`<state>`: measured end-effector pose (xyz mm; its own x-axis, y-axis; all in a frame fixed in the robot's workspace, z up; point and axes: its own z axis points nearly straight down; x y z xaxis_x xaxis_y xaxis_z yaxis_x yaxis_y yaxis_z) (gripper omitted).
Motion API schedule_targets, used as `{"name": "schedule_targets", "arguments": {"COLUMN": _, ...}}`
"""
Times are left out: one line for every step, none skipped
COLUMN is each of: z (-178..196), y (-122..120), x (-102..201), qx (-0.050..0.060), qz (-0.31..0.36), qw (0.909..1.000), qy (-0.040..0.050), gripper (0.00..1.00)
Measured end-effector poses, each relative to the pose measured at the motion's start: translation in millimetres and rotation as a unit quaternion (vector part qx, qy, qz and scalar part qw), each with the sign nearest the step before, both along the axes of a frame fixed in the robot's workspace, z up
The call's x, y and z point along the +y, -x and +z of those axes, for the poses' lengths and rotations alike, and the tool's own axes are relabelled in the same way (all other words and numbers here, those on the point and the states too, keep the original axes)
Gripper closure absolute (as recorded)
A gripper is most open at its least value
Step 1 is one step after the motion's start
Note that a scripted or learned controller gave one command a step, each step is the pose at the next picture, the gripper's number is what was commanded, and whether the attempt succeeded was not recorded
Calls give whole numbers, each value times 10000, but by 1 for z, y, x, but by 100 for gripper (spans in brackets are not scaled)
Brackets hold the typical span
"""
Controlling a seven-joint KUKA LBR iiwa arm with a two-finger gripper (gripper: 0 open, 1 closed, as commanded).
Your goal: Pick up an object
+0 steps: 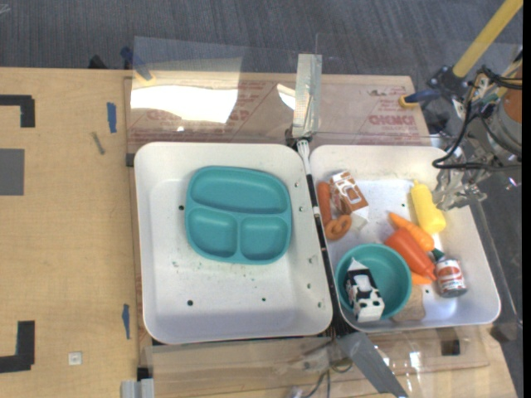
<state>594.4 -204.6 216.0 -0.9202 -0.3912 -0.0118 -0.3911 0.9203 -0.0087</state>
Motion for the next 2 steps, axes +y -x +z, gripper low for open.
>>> {"name": "schedule_targets", "arguments": {"z": -3, "y": 1, "x": 2, "qx": 22, "qz": 10, "qw": 10000, "qy": -15, "gripper": 0}}
{"name": "schedule_targets", "arguments": {"z": -123, "y": 53, "x": 42, "qx": 33, "qz": -143, "qw": 9999, "qy": -22, "gripper": 0}}
